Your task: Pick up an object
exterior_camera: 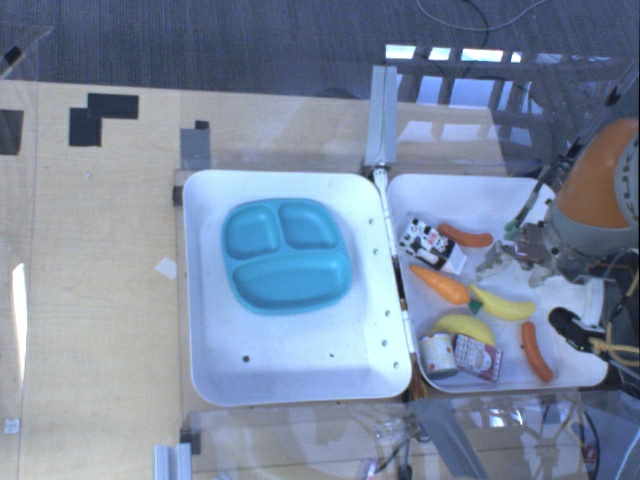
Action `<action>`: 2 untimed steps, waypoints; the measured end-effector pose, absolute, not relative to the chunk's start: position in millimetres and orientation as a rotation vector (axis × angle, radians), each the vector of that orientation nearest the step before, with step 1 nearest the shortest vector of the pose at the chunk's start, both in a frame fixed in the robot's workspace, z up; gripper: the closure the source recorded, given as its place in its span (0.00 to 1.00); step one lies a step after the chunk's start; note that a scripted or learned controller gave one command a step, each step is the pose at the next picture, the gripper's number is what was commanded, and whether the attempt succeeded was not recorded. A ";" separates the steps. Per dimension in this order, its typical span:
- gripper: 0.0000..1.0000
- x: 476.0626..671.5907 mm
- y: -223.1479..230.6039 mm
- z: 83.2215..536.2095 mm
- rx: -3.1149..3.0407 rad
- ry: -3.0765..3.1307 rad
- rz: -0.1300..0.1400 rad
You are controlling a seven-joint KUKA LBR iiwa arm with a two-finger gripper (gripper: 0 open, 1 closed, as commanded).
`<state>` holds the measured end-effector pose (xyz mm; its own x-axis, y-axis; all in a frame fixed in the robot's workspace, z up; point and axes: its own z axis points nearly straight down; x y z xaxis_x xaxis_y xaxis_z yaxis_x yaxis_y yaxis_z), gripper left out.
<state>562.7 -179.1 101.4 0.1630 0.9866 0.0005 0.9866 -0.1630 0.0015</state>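
Note:
The right bin holds several small items. A black-and-white carton lies at its left, with an orange-red sausage beside it. Below them are a carrot, a banana, a yellow fruit, a small can, a maroon packet and a red sausage. My gripper hangs over the bin's right half, just above the banana and right of the carrot. It is open, and nothing sits between its fingers.
The left bin carries a blue divided plate. A metal post stands behind the seam between the bins. The arm's orange band and grey body overhang the right bin's right rim. Cables hang at the far right.

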 end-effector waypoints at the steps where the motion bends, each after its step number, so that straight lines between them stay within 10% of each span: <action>1: 1.00 565.1 -178.6 113.1 2.390 2.031 0.009; 2: 1.00 601.6 -132.5 206.5 2.550 1.829 0.006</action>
